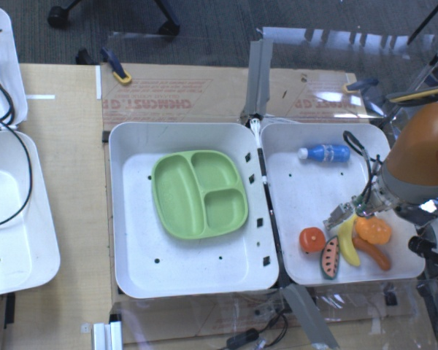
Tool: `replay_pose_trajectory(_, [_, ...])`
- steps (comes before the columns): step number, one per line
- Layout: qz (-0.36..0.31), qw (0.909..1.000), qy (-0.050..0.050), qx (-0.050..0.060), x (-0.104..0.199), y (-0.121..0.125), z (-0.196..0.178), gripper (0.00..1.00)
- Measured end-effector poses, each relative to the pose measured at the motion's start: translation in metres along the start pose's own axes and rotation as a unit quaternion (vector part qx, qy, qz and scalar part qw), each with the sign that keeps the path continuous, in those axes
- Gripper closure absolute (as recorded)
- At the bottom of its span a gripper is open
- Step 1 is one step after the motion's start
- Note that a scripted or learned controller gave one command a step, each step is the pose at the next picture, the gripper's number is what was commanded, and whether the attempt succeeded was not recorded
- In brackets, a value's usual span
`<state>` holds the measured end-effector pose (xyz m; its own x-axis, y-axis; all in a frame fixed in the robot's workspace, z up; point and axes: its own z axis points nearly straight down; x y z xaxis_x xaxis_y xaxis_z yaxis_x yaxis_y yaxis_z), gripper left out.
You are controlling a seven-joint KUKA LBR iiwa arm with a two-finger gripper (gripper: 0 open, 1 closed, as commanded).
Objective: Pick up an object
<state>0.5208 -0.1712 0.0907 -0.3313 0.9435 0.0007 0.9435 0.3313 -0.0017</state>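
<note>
Hand (348,214) poised just above banana (348,242); grip state unclear. Banana looks light, smooth plastic toy, likely slippery: pinch across mid-length.

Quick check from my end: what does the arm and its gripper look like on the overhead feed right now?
The arm is a rounded, bulky body, orange on top with a grey band below it. A black cable loops off its upper left side. The gripper is small, made of silver-grey metal, ending in thin fingers at the arm's lower left. No markings are legible.
</note>
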Motion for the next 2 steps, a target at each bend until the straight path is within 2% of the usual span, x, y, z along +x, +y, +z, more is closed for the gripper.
replay_pose_trajectory(1, [0.072,0.9974,0.001,0.0,-0.0046,-0.0476,-0.0001,0.0])
replay_pose_trajectory(2, [0.073,0.9973,0.001,-0.001,-0.0049,-0.0467,-0.0084,1.0])
